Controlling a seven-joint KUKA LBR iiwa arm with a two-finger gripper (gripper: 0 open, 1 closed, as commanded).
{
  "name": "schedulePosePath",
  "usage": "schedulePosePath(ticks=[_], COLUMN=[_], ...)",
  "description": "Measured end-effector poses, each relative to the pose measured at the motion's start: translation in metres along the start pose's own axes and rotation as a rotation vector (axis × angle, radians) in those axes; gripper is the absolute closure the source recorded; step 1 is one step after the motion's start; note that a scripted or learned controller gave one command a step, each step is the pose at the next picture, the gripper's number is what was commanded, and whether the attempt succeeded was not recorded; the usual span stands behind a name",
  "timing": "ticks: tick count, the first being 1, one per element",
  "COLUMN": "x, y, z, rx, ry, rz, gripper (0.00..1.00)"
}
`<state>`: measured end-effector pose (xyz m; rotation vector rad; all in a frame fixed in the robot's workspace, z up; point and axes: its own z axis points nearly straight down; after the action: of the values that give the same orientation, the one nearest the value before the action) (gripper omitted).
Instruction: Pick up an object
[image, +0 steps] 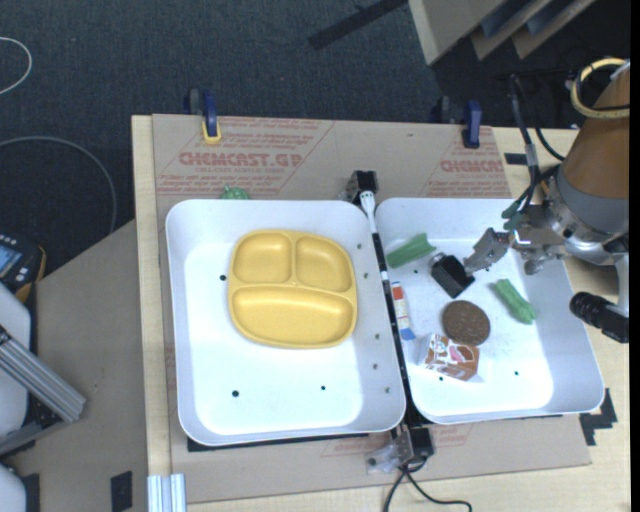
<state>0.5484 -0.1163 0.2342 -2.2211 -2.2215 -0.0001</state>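
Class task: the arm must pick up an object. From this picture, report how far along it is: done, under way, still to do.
Done: nothing lifted; the black block, round brown disc, two green pieces and printed packet all lie in the right white bin. Under way: the gripper hangs over that bin, beside the black block, holding nothing. Left: closing on an object and raising it. The yellow divided plate sits in the left bin.

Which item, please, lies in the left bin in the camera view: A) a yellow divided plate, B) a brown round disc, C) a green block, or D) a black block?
A: the yellow divided plate sits in the left bin, while the brown disc, green pieces and black block lie in the right bin.
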Motion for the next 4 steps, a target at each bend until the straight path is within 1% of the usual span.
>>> schedulePosePath(ticks=[1,2,3,4], x=[0.031,0.029,0.091,0.12], y=[-0.073,-0.069,-0.068,0.0], z=[0.053,0.039,-0.017,-0.014], rx=[0.011,-0.003,-0.005,-0.006], ry=[0.004,-0.001,0.0,0.0], rz=[0.001,0.002,-0.004,-0.005], gripper=[0.0,1.0,1.0,1.0])
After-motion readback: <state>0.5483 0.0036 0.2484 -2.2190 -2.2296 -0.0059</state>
